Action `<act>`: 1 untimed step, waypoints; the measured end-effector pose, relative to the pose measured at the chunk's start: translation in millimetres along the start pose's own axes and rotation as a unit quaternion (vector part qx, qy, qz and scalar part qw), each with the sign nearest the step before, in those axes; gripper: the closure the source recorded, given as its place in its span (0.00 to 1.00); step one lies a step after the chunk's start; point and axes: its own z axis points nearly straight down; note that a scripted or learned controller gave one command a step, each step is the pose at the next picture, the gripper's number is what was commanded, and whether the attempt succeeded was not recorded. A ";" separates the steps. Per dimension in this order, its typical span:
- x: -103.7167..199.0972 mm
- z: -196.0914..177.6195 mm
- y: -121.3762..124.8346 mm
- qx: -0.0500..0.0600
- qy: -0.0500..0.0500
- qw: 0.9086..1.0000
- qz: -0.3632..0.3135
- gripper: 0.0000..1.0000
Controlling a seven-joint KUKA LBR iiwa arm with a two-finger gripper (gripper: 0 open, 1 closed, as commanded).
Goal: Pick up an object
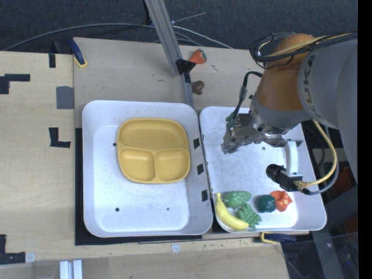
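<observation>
My gripper (230, 145) hangs over the upper left part of the right bin (232, 170), pointing down and left, with nothing visible between its fingers. Along the bin's near edge lie a yellow banana (226, 217), two green leafy toy vegetables (237, 199) (250, 215), a dark teal object (266, 203) and a red-orange object (282, 200). All of them sit well below the gripper, apart from it.
The left bin (102, 173) holds a yellow three-compartment plate (154, 150). A grey pole (165, 28) slants down to the bins' far edge. A black cable connector (280, 176) hangs by the arm over the right bin. Small orange and brown items (198, 56) lie behind the bins.
</observation>
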 end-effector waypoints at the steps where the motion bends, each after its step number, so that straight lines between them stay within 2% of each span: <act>1: 54.2 6.8 4.4 0.000 0.000 1.000 0.000 1.00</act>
